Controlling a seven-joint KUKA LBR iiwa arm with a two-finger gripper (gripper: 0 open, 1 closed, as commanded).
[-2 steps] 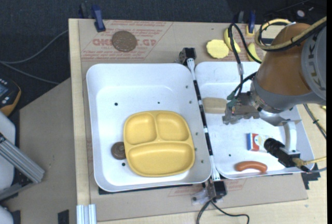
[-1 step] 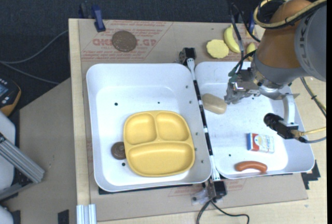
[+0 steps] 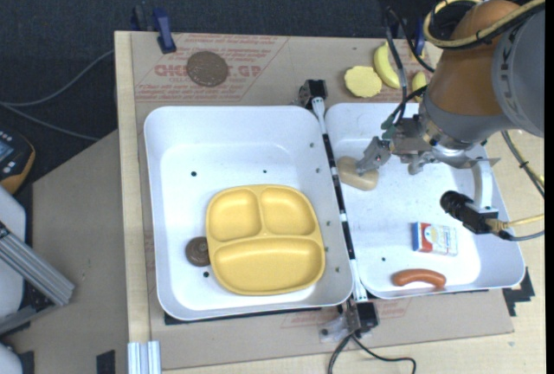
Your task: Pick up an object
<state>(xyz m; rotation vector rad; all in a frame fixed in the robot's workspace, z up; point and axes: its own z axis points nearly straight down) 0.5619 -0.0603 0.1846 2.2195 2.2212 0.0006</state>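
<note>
The claw [image 3: 374, 157] hangs low over the right bin [image 3: 381, 260], near that bin's left wall, and the thing nearest it is a small beige lump [image 3: 357, 175] lying on the bin floor just at the claw's seven o'clock, so close that the dark finger ends seem to touch or almost touch its upper edge. The lump's long axis runs roughly from nine to three o'clock, across the line of the divider between the bins. Whether the claw is spread or pressed together I cannot tell; the finger ends blur into one dark shape, and nothing is visibly between them, so I judge the lump not yet gripped. The other candidates sit well apart toward five o'clock: a small blue and white packet [image 3: 434, 238] and, beyond it near the bin's front rim, a red sausage [image 3: 419, 279]. The left bin [image 3: 173, 147] holds a yellow divided plate [image 3: 263, 238].
</note>
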